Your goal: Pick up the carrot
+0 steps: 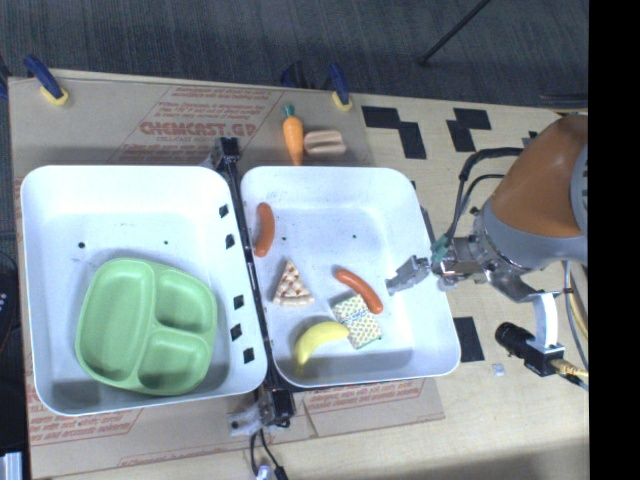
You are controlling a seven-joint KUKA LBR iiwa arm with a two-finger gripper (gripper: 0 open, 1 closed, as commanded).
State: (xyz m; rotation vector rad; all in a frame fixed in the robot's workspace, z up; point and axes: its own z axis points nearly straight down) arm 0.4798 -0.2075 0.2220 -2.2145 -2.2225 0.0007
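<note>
The carrot (291, 138), orange with a green top, lies on the cardboard just behind the right bin (398, 190), outside both bins. My gripper (406, 274) hangs low over the right side of the right bin, close to a red sausage (358, 290). It is far from the carrot, well to the front and right of it. Nothing shows in its grasp.
A small brown bun (324, 144) lies right beside the carrot. The right bin also holds another sausage (264, 228), a pizza slice (292, 285), a banana (320, 340) and a checked packet (360, 324). A green divided plate (148, 323) sits in the left bin (60, 198).
</note>
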